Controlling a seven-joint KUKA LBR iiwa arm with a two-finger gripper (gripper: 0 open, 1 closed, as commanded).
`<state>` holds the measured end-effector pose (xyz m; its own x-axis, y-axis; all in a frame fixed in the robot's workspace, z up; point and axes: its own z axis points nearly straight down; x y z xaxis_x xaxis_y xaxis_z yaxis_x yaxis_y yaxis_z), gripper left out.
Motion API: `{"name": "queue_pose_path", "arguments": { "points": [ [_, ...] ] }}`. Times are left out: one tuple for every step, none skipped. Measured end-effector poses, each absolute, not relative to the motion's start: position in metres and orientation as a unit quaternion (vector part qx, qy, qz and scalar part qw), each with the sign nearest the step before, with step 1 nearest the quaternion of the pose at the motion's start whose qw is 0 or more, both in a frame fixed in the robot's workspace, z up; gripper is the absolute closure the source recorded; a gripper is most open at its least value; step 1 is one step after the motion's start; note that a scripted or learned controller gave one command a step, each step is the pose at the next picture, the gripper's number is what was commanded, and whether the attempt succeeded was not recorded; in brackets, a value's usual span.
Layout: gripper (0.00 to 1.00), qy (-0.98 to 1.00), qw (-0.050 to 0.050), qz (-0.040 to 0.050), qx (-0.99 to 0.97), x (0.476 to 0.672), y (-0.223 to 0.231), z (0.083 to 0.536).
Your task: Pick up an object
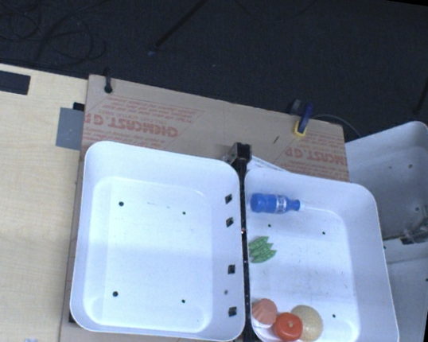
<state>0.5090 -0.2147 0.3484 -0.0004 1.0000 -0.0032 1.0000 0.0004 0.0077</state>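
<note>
Camera view, looking down at a slant. The pale wooden worktop point(6, 214) carries a brown cardboard sheet point(204, 128), and on that sit the two white bins, touching along a black middle seam. The left bin point(166, 165) has no loose thing in it that I can make out. Everything worth picking lies in the right bin point(381, 233), the side the arm reaches in from, so I judge that any grasp calls for a short reach in from the right, not a pass over the seam.

The blue bottle point(273, 204) is the largest candidate. It lies on its side near the far wall, close to the seam, with its long axis running roughly left to right and its narrower capped end pointing right. A grip would need to close across that axis, from near side to far side.

In the near corner by the seam three round things crowd together: a beige ball point(308, 321), a pink one point(263, 311), and a red one point(288, 326) between them, touching or overlapping both. A small green leafy piece point(261, 250) lies flat between the bottle and that cluster, apart from both.

How the end effector is set I cannot tell.
</note>
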Motion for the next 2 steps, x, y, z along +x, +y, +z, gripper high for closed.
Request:
{"name": "queue_pose_path", "arguments": {
  "points": [
    [1.00, 0.707, -0.004, -0.0017, 0.708, 0.474, -0.213, 0.288],
    [1.00, 0.707, -0.002, -0.0011, 0.707, 0.475, -0.213, 0.267]
  ]
}}
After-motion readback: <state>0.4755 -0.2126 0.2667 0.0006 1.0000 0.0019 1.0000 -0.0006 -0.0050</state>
